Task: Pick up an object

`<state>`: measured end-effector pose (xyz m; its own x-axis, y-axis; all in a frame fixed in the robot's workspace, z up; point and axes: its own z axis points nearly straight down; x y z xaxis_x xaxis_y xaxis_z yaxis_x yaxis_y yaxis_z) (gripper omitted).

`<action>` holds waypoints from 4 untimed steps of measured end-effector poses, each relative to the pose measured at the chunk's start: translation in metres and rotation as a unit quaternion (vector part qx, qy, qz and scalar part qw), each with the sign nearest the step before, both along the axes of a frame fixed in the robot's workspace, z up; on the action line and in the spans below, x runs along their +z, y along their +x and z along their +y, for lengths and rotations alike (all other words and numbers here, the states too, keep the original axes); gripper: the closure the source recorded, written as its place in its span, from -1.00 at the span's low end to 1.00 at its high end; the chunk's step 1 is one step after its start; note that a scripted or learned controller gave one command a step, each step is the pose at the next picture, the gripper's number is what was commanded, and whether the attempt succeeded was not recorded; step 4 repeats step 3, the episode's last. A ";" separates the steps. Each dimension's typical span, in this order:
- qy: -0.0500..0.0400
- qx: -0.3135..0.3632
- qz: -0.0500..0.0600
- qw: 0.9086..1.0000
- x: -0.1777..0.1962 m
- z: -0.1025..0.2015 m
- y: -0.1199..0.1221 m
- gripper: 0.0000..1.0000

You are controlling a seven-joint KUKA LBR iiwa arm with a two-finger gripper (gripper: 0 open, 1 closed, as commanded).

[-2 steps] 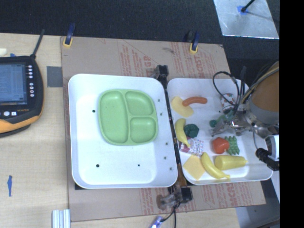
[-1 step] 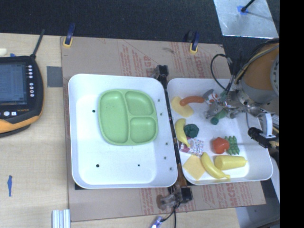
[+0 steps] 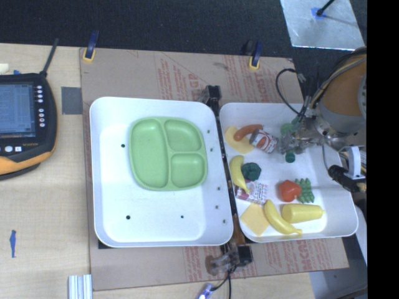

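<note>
1. Taking the right bin [image 3: 340, 229] as the landmark: along its near edge lie a yellow corn cob [image 3: 302, 213], a banana [image 3: 277, 218] and a flat cheese wedge [image 3: 254, 219], crowded into the near corner, touching or overlapping one another. That heap would be awkward to pick from.
2. A little farther in sit a red tomato [image 3: 288, 190] with a green leafy piece [image 3: 305, 190] just beside it, and a small printed packet [image 3: 252, 192] toward the bin's left wall.
3. Around the bin's middle, near the left wall, a second banana [image 3: 236, 170] lies lengthwise with a dark green broccoli piece [image 3: 252, 170] touching it.
4. At the far end lie a red sausage on a yellow slice [image 3: 243, 134] and a small can [image 3: 264, 142] on its side.
5. The gripper [image 3: 292, 147] hangs over the far right part of the bin, just beside the can, with something small and green at its tip. I cannot tell how its tips stand, nor whether it holds anything; cables and wrist blur that spot.
6. My guess is the arm is low over that corner to try for the green bit or the can, both apart from the crowd.
7. Left of the landmark, the left bin [image 3: 112, 217] holds a green divided plate [image 3: 167, 152].
8. Farthest left on the bench rests a control pendant [image 3: 22, 123], well apart from both bins.
</note>
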<state>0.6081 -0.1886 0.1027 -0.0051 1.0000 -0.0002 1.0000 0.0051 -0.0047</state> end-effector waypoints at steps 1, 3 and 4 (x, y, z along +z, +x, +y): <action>0.001 0.000 -0.002 1.000 0.090 0.106 -0.002 1.00; 0.000 0.000 0.000 1.000 0.110 0.183 0.012 1.00; 0.000 0.000 0.000 1.000 0.110 0.183 0.012 1.00</action>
